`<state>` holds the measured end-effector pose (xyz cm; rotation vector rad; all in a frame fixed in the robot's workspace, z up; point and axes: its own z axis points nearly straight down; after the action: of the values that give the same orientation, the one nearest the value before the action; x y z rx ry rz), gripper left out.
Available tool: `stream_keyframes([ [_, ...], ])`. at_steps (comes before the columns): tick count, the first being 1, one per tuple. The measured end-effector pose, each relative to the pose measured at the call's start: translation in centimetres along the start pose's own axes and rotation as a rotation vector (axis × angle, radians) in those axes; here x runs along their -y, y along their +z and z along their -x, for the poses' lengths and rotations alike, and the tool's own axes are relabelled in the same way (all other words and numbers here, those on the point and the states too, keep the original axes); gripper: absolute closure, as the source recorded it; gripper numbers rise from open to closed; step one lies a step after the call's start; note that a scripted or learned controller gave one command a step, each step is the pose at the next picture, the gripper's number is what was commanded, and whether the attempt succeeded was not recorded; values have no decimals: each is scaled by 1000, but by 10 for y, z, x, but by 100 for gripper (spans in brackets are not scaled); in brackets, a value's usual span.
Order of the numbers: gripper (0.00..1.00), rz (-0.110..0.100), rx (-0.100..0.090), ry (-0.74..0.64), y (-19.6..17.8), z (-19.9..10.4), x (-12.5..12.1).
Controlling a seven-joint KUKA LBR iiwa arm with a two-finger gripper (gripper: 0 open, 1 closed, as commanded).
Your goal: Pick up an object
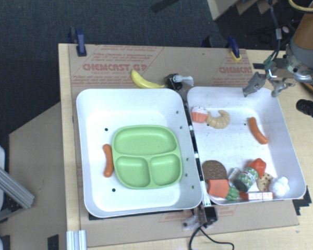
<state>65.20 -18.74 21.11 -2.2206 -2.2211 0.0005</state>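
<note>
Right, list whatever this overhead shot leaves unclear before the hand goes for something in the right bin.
- Hand: small and blurred at the right bin's far corner; finger spacing unreadable.
- Arm: cut off by the picture's right and top edges.
- Toy pile in the near corner: pieces overlap, so some shapes are hidden.
- Dark item beside the banana: too small to identify.

Grey metal tool (267, 83), orange band above, thin cables.

Banana (146, 81) outside bins, blue clamps (81, 40)
</note>
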Motion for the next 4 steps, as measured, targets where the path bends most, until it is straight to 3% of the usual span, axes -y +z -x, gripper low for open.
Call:
stream_keyframes([
  [1,0,2,-1,-1,117,32,32],
  [2,100,6,2,-2,106,33,32],
  [4,100,-2,-1,0,80,33,58],
])
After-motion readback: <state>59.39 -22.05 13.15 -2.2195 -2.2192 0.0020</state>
